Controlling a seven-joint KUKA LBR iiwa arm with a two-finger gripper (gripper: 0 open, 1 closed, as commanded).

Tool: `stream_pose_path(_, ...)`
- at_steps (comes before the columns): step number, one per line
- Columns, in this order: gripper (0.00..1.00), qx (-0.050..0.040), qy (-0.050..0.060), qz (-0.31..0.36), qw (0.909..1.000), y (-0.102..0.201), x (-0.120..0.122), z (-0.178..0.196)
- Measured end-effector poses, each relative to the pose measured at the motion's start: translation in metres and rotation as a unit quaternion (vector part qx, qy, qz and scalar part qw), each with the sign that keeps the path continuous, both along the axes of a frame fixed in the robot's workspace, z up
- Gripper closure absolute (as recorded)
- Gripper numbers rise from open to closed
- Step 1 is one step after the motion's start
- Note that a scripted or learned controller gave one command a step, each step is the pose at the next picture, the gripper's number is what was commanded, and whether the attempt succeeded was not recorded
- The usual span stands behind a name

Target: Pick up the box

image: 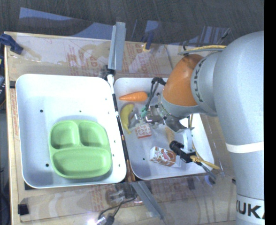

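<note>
The end effector (145, 117) was pictured low in the right bin (201, 125); whether it was open or closed could not be told. A small red-and-white box (143, 131) was seen just below it, a larger carton (164, 156) further below, a banana (126, 116) and carrot (133, 96) beside it. A centred, vertical descent was judged advisable. The plywood worktop (58, 55) stood on dark carpet.
</note>
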State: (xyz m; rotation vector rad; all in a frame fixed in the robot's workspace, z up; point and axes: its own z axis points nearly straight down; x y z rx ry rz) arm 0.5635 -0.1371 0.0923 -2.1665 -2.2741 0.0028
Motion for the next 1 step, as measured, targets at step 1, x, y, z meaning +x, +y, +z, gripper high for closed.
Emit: stream_pose_path(1,1.0,-0.001,0.001,0.003,1.0,-0.0006,0.0,0.0097)
